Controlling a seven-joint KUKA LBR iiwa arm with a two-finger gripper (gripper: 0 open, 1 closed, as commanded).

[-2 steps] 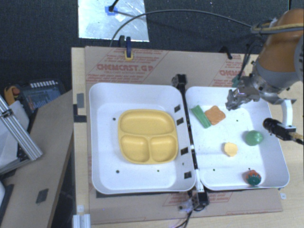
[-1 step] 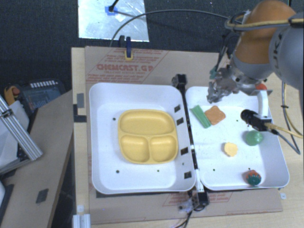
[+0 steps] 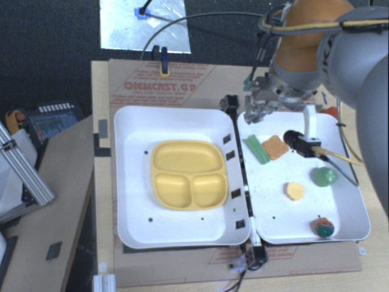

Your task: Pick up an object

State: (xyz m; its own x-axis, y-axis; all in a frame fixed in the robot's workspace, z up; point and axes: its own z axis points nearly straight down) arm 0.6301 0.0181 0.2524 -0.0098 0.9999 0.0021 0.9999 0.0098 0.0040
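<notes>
In the right bin [image 3: 346, 221] lie a green stick-shaped piece [image 3: 257, 149], an orange flat piece [image 3: 275, 146] next to it, a small yellow piece [image 3: 295, 191], a green ball [image 3: 324, 176] and a red and teal item [image 3: 323, 227] near the front. My gripper [image 3: 256, 112] hangs over the back left corner of the right bin, above and behind the green stick. Nothing shows between its fingers.
The left bin [image 3: 130, 224] holds a yellow three-compartment tray [image 3: 187, 174]. A black divider [image 3: 240, 169] with clips runs between the bins. The grey arm with its orange band [image 3: 313, 11] fills the upper right, over the right bin's back edge.
</notes>
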